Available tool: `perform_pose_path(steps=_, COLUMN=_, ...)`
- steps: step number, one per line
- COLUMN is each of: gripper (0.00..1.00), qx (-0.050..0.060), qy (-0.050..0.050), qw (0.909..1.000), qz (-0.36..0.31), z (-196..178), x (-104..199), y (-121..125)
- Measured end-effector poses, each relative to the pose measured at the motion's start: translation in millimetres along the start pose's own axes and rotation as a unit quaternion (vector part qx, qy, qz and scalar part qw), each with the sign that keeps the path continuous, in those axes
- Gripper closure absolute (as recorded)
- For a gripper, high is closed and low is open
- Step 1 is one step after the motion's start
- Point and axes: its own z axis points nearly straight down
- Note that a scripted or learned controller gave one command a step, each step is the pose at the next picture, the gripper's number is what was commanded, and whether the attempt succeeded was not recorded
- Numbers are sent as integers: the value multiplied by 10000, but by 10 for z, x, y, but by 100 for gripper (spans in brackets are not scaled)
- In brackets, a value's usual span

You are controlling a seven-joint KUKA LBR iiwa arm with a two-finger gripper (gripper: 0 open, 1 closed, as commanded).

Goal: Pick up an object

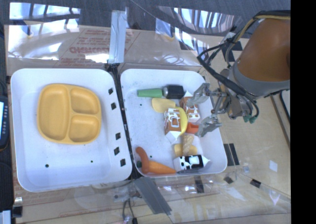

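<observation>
We see the gripper [206, 108] over the right edge of the right bin [129, 119], its two fingers [200, 93] spread wide apart with nothing between them. Nearest the camera in that bin lie an orange carrot [153, 164] and a small black-and-white carton [190, 162], its print too small to read. Further up sit a yellow banana [181, 119] and a brown-and-white carton [172, 120] with blurred lettering, perhaps a logo. Beyond them rests a green-and-black marker [161, 92]. Left of that bin, the other bin [19, 168] bears a yellow divided tray [69, 113].
</observation>
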Motion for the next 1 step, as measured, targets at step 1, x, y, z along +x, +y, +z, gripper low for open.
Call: perform_pose_path(steps=1, gripper=0, qx=-9, qy=32, qw=9883, qz=1526, z=1251, x=44, y=106)
